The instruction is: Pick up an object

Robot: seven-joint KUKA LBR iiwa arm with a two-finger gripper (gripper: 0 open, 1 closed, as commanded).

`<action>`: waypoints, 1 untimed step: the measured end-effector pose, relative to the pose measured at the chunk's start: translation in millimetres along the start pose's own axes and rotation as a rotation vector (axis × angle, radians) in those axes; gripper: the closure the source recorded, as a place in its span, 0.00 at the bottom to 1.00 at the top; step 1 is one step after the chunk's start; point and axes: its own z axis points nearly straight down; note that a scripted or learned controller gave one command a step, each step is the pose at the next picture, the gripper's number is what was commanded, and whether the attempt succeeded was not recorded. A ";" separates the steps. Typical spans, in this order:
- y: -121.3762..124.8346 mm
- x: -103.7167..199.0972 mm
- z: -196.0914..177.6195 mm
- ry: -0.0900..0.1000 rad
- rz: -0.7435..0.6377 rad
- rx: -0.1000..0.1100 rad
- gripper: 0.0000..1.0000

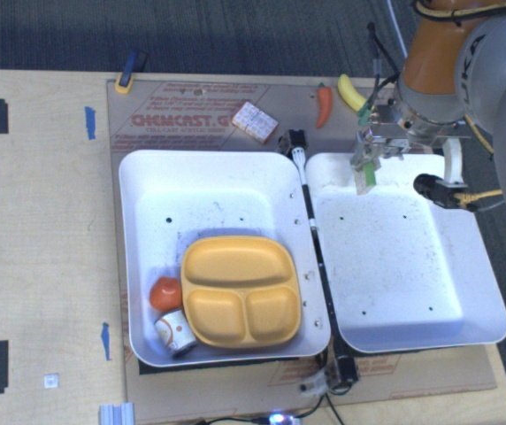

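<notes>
Two shallow white plastic bins sit side by side on the pale wooden table [41, 264], and the grey arm with its orange band [443, 47] leans in from the right, bent down over the far edge of the right bin [412, 273].

Going from the left: the left bin [147, 202] holds a yellow three-compartment plastic tray [240, 290] at its near side. Just left of the tray lies a small red-orange rounded toy [165, 294], and beside that a little white and orange can-shaped thing [173, 330], both close against the tray's edge. Beyond the bins, a small patterned card [254, 121] rests on the board, then a red toy chilli pepper [325, 106] and a yellow toy banana [352, 93].

The pincer [365, 168] points down at the right bin's far left corner, with something small and green at its tip; whether it is gripping I cannot tell.
</notes>
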 end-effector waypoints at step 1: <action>-0.1 45.7 -21.6 -0.001 0.001 0.000 1.00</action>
